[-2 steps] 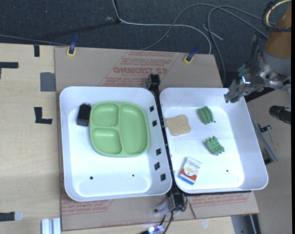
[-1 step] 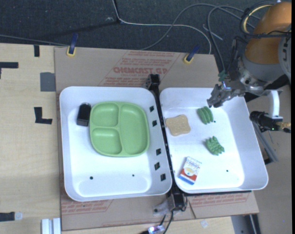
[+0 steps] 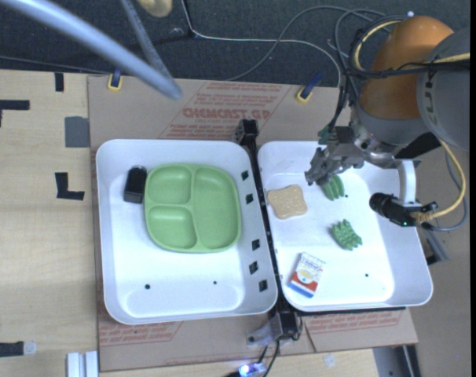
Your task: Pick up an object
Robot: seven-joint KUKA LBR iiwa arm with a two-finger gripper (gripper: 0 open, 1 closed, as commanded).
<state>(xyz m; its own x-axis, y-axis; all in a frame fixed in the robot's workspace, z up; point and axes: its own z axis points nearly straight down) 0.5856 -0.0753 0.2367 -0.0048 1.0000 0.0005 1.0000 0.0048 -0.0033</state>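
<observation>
Right now gripper over right bin's far edge, jaw state impossible to tell, green ridged piece directly beneath the tip, long axis toward near edge, slightly slanted; bread slice just beside toward divider, second green piece nearer front.

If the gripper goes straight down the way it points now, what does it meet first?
Probably the ridged green plastic piece lying right under the gripper in the right white bin; their height apart is unclear.
</observation>
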